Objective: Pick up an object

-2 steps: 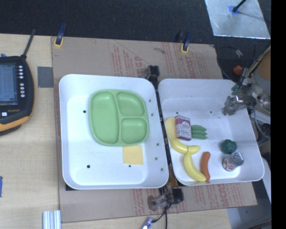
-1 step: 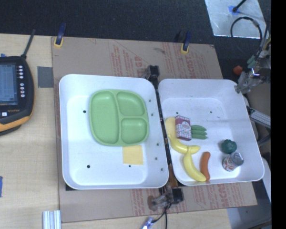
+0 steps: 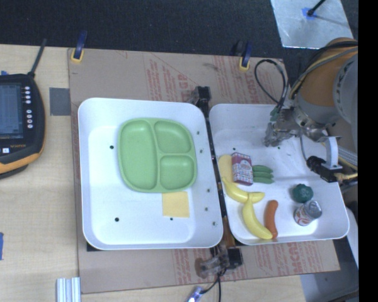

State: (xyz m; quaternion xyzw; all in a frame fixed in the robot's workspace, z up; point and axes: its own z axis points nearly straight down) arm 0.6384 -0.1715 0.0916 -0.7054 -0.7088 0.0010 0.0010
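The right bin holds two yellow bananas, a small red carton lying over a green bean pod, an orange-red sausage, a dark green round piece and a small can. My gripper hangs over the bin's far right part, above bare white floor and apart from all the objects. Nothing shows between its fingertips.
The left bin holds a green divided plate and a yellow square slice. A teach pendant lies on the bench at far left. Black cables loop above the right bin near the arm.
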